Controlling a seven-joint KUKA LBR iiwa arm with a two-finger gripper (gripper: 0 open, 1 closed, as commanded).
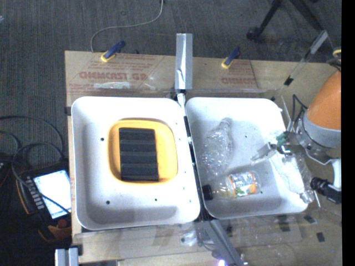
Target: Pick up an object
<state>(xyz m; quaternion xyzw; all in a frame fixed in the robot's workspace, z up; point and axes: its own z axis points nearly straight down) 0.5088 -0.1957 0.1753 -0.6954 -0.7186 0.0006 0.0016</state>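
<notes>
Yellow tray (170,148) in left bin (89,148); bottle (236,184) in right bin (244,107).

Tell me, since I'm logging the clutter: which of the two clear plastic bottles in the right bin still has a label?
The clear plastic bottle with the orange-green label, lying on its side at the bin's near edge. The crumpled clear bottle above it is bare.

I see two white bins: the left bin (89,204) holds a yellow tray (169,148) with a black ribbed block (138,154) in it. In the right bin (244,206), a clear bottle (236,185) (orange-and-green label, black cap) lies below a clear crumpled wrapper (217,143). The arm (327,112) is orange over grey.
</notes>
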